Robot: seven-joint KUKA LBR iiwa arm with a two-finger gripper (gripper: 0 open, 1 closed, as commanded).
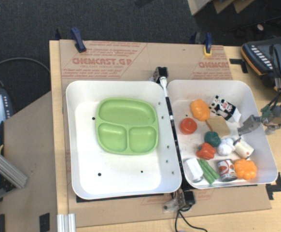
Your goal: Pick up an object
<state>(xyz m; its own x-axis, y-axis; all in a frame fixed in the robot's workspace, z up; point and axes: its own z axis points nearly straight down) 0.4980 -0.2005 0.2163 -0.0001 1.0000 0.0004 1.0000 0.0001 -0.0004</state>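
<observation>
The right bin (261, 144) holds a heap of small toy foods. Among them are an orange pepper (200, 109), a black-and-white cow-patterned piece (223, 108), a red tomato (188, 125), a tan block (218, 125), a teal piece (211, 138), a red pepper (205, 152), a white ball (224, 148) and a white cylinder (243, 149). An orange fruit (246, 169), a small can (225, 168) and a green bean pod (208, 170) lie at the front. My gripper (249, 125) reaches in over the bin's right rim, just right of the tan block and above the white cylinder. Nothing shows held in it.
A green divided plate (127, 125) lies in the left bin (82, 168). A black ridge (169, 124) runs between the two bins. Blue clamps (77, 38) hold the cardboard base at the back. A dark device (262, 57) sits at the far right.
</observation>
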